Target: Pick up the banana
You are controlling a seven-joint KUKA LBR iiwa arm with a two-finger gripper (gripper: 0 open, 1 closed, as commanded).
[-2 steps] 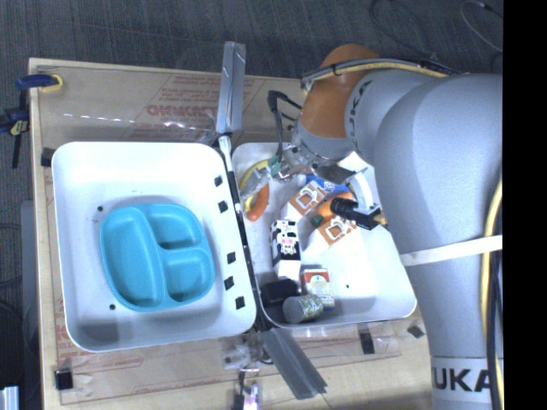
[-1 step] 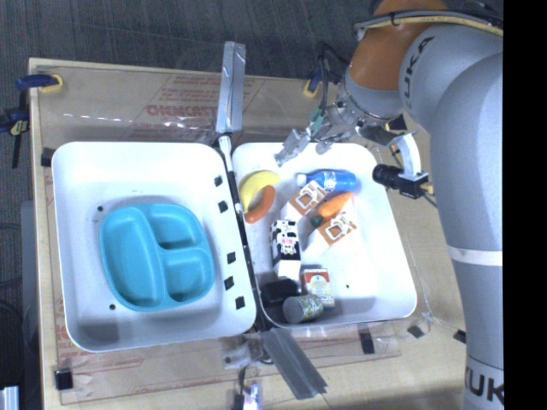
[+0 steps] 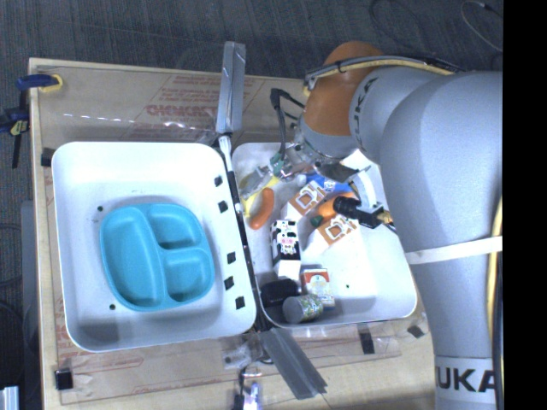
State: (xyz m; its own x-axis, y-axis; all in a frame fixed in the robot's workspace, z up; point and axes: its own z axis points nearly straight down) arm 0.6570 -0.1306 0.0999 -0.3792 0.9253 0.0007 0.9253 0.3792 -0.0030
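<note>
The right bin is crowded: a carrot, a black-and-white carton, small boxes and a can lie close together beside the divider. Beyond the divider, only a blue tray occupies the left bin, bare floor around it.

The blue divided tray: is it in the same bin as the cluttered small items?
No. The blue divided tray lies alone in the left bin; the clutter sits in the right bin.
</note>
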